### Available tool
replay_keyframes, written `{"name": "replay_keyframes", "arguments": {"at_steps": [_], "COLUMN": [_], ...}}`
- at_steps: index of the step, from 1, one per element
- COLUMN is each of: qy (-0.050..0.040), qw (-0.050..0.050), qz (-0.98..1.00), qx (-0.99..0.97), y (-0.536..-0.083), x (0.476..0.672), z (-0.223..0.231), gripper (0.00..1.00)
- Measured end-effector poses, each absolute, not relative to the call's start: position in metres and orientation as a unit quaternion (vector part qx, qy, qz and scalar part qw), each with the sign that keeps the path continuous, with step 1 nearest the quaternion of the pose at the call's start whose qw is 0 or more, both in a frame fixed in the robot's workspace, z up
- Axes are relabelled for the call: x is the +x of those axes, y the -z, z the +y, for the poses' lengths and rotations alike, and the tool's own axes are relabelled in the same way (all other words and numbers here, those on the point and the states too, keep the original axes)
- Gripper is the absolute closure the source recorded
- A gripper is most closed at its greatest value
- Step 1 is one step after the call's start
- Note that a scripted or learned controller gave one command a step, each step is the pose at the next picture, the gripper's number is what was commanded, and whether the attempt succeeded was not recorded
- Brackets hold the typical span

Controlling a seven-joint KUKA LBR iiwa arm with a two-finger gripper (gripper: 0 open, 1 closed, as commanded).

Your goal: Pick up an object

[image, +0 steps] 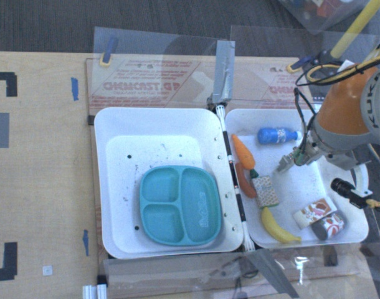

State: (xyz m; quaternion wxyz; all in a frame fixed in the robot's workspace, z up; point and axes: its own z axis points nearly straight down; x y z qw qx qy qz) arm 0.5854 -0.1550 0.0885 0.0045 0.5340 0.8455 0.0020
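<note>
Hand [288, 162] open over rt bin [358, 229], curved banana [276, 225], smooth teal tray [179, 205] in lt bin.

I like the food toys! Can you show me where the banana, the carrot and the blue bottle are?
banana [276, 225], camera view, middle of its yellow curve.
carrot [243, 151], camera view, middle of its orange body.
blue bottle [276, 135], camera view, middle of its blue body.

teal divided tray [179, 205], white bins [109, 167], bench [40, 185]
</note>
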Motion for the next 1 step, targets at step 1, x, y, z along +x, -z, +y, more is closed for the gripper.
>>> {"name": "replay_keyframes", "arguments": {"at_steps": [1], "qy": [-0.0004], "qw": [0.003], "qz": [0.757], "qx": [0.654], "y": [-0.1131], "x": [0.6618], "z": [-0.2232], "gripper": [0.0]}}
